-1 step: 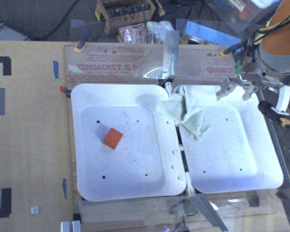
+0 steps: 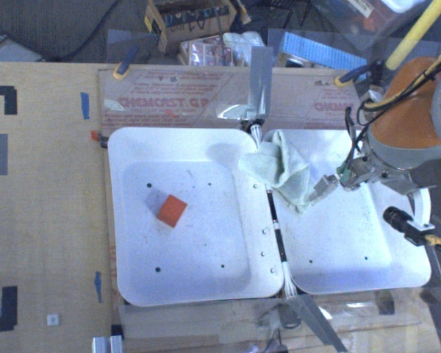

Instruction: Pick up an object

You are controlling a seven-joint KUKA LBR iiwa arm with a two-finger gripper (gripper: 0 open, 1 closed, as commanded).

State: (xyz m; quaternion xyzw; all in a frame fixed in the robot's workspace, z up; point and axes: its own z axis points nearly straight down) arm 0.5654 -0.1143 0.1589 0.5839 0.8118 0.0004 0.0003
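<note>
An orange cube lies in the left bin, left of its middle. A pale green cloth is crumpled over the divider between the bins, mostly in the upper left corner of the right bin. My gripper reaches in from the right, low over the right bin, its tip right at the cloth's lower right edge. Whether it touches the cloth is unclear. The grey arm with its orange band rises behind it at the right.
A taped cardboard wall stands behind both bins. Cables hang beside the wrist. A black part juts from the arm over the right bin's right side. Wooden bench lies to the left.
</note>
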